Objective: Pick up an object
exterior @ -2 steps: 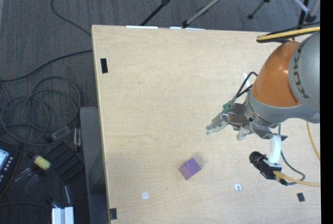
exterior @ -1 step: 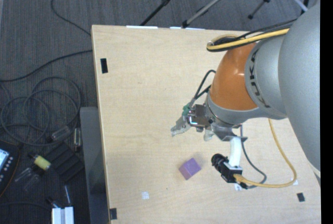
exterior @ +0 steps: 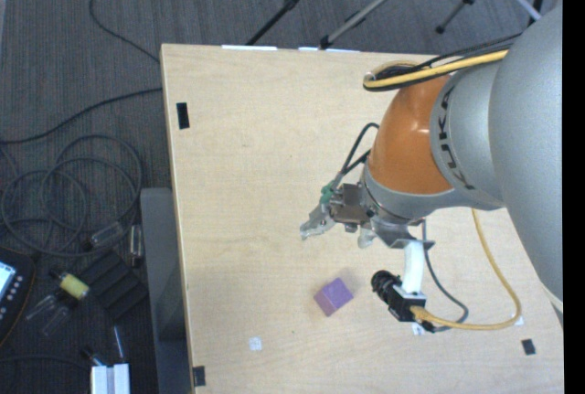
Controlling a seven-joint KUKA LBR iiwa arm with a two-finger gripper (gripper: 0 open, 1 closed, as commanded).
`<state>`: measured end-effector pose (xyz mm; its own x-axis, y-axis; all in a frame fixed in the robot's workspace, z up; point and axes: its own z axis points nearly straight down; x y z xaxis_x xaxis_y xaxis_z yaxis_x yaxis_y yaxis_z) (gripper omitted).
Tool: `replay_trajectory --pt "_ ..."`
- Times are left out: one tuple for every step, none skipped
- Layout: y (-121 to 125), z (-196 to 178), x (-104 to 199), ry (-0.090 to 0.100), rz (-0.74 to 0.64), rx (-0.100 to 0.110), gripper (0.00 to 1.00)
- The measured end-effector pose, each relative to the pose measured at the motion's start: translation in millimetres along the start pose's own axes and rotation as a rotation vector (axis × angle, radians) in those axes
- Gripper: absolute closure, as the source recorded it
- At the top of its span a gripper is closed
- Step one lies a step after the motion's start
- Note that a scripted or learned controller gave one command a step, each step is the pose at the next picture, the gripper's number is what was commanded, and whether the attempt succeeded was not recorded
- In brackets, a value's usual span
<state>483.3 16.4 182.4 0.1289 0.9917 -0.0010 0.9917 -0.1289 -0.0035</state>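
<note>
On the pale wooden counter (exterior: pixel 238 200) the purple block (exterior: pixel 334 295) lies free, near and below the tool (exterior: pixel 320 220), whose grip state I cannot tell, so I judge it should center above the block before descending.

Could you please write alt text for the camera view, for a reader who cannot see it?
A grey robot arm with an orange band reaches from the right over a pale wooden board, its gripper hanging above and left of a small purple block. The block lies alone on the board, untouched. Cables lie on the dark carpet to the left.
</note>
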Motion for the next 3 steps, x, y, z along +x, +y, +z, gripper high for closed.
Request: replay_trajectory --pt "0.0 0.0 0.0 0.0 0.0 0.0 0.0" --pt "36.3 -12.9 32.8 -0.001 -0.043 0.001 0.0" --pt "-5.9 0.2 39.2 -0.003 0.041 0.003 0.0"
